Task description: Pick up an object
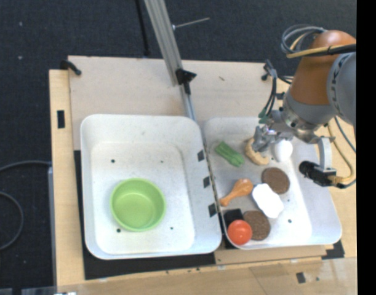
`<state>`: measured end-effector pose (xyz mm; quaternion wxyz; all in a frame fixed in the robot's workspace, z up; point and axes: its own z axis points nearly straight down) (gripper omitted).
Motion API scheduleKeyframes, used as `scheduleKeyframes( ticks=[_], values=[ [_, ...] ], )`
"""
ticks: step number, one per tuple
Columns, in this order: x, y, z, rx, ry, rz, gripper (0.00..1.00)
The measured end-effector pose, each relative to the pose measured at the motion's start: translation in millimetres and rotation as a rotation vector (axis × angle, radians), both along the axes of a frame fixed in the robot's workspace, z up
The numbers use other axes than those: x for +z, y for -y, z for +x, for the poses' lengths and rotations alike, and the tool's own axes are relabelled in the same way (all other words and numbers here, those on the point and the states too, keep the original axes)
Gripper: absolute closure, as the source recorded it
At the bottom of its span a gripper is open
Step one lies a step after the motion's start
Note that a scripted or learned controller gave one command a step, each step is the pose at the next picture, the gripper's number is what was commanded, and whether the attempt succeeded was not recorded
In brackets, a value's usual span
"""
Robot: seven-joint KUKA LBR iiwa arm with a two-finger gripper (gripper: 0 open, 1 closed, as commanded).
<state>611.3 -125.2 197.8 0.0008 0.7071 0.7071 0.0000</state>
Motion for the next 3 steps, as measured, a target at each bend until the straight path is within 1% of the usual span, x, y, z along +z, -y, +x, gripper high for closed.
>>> scheduleKeyframes(
  ticks=[1,3],
  values=[
    [33.5,1.2,1.2,0.003,0.004,0.000,1.00],
    [43.0,-103.1,8.9,0.008,0.002,0.002,1.00]
  ],
)
